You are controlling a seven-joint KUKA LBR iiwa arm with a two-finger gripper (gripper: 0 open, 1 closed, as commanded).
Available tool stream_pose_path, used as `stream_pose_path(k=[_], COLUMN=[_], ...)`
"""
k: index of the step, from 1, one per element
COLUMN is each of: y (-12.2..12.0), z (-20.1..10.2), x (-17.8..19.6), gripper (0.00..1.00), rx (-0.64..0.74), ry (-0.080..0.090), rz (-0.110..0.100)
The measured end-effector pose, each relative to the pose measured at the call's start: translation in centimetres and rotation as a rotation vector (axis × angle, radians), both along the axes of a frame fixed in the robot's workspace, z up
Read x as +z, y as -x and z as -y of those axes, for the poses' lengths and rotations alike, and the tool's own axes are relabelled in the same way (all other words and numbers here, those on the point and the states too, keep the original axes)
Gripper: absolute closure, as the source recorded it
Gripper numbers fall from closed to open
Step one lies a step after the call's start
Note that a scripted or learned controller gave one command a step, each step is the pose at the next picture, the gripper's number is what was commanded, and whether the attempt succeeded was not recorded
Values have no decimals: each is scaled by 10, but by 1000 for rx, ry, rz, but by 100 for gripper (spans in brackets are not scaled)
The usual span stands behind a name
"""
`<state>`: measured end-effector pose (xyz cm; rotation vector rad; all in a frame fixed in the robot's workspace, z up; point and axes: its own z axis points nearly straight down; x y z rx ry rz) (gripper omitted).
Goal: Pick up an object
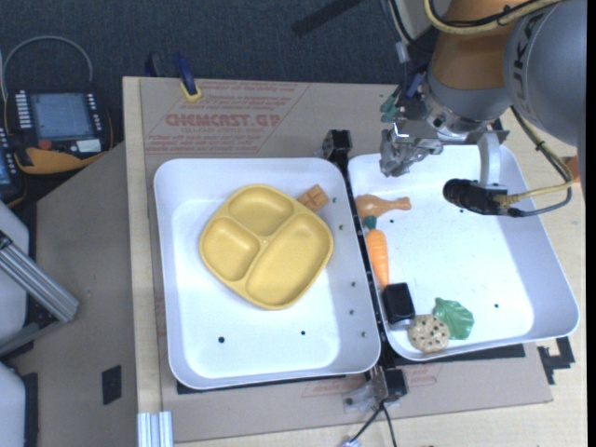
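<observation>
Figure: 1 arm and 2 white bins, as I viewed them through the overhead camera.

The gripper [400,161] pointed down over the upper left corner of the right bin [503,277], close to that bin's back wall. I could not tell how wide it stood.

5 loose objects lay in the right bin, all along its left side and lower edge:
- A tan toy drumstick [382,206] lay nearest the gripper, just below it in the frame and apart from it.
- An orange carrot [376,254] lay lengthwise beside the left wall, just under the drumstick.
- A black block [398,302] sat below the carrot.
- A speckled cookie [428,333] rested at the lower left corner.
- A green leaf [454,317] touched the cookie's upper right side.

The left bin [251,343] held a yellow plate [265,245] with 3 compartments, set slightly above the bin's centre. A small brown block [314,196] sat against the plate's upper right rim.

Both bins rested on a brown cardboard sheet [149,250]. A control pendant [58,119] lay at the far left of the frame, off the bench.
</observation>
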<state>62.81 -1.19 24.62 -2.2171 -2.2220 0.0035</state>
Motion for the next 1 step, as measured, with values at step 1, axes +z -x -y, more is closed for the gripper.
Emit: stream_pose_path(k=[1], y=[1], z=[-57], x=[-18], gripper=[100], rx=[2], ry=[-1], rz=[-1])
